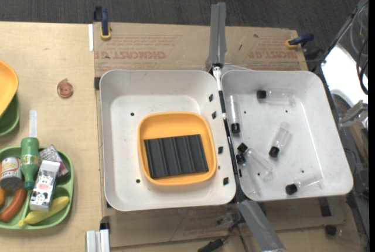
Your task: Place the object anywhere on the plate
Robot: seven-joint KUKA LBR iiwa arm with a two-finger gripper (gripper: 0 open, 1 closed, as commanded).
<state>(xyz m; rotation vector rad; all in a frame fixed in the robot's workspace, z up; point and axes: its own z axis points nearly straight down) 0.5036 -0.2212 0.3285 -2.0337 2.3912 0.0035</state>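
You've got two white bins side by side at mid-frame. The left bin [117,128] holds a yellow-orange plate [176,121] at its centre, and a dark grey ribbed slab [176,155] lies flat on the plate, covering most of its floor.

The task's things look like the clear vials with black caps, all in the right bin [316,128], none touching the plate. You see:
- one vial [275,94] lying near the upper middle of the bin
- one vial [233,115] along the bin's left wall, cap down-frame
- one vial [279,140] tilted at the centre
- one vial [256,162] near the lower left, with a loose-looking black cap [241,147] just beside it
- one vial [300,186] at the lower right

Gripper state: you cannot tell.

Both bins rest on cardboard [152,46], clamped at the top by a left clamp [102,22] and a right clamp [299,41]. At lower left of the frame, a green plate [64,207] carries toy food and a green bottle [29,163]. A small pink disc [65,88] lies on the wood at upper left.
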